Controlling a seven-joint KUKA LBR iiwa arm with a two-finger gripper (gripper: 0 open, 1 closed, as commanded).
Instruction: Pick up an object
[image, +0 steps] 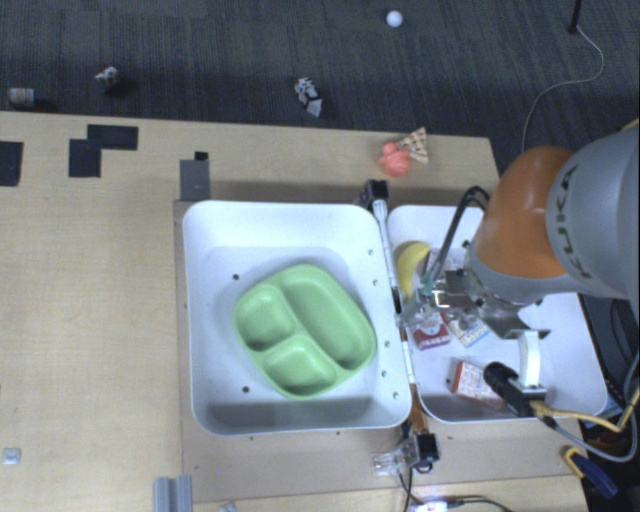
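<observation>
Likeliest target: a red-and-white packet (430, 337), flat on the floor of the right bin (572, 335), close against that bin's left wall, right of centre in the frame. Partly covered from above by the tool (438, 292), with little beyond the lower part readable.

Just above it in the frame, a rounded yellow object (410, 262), tucked against the same wall. Below and to the right, a small orange box (467, 378), near the bin's lower rim. All crowded on that one side, hence, probably, the tool's place over this cluster and not over the bare white further right.

Tool state, open or closed: cannot tell, hidden beneath the grey and orange bulk of the arm (560, 215) reaching in from the right edge. Nothing visibly lifted; judged as poised at the packet, grasp not confirmed.

Further out, centre-left: the left bin (212, 250), holding a green divided plate (303, 328) set askew, well apart from the tool. Beyond both bins, on the tabletop (90, 320) toward the upper middle, a pink ball (394, 158), outside the bins and likely out of play.
</observation>
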